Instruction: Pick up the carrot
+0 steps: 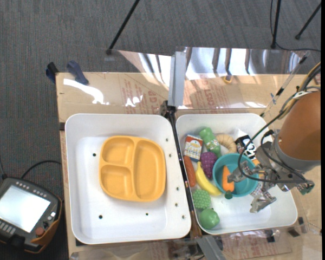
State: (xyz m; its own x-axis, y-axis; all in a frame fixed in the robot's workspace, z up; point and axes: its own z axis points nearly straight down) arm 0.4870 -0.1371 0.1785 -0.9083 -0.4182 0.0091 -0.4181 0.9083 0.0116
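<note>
Carrot in the right bin

The carrot (190,171) lies along the right bin's (284,213) left wall, beside a banana (205,182). The claw (262,202) hangs lower right. Cardboard-topped counter (114,93); grey carpet (54,20) above.

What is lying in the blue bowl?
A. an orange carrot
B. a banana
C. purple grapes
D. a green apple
A: the carrot lies in the bowl in the right bin, while the banana, grapes and apple lie in that bin outside the bowl.
</note>
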